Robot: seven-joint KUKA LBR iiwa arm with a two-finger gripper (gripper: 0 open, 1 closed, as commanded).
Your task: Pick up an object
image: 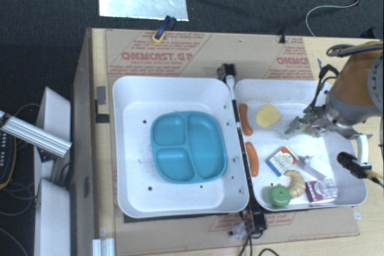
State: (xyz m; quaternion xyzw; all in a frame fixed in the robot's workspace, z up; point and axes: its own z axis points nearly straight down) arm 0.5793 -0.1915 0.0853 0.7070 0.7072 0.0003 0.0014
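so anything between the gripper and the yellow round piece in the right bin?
Nothing visible. The gripper hovers just right of the yellow round piece, with bare white bin floor between them.

Two shallow white bins sit side by side on a brown board bench [180,48] printed with red lettering. The left white bin [129,129] holds a light-blue plastic tray [188,146] with four compartments. The right white bin [354,192] holds two orange sausage-shaped pieces, one farther [245,119] and one nearer [252,159], along its left wall, a pale yellow rounded piece [268,116], a small red-white-blue carton [281,160], a tan croissant-shaped piece [295,181] touching a green round piece [279,195], and a dark red packet [321,190]. The grey arm with its orange band [354,78] reaches over this bin from the right, its gripper [300,126] low beside the yellow piece.
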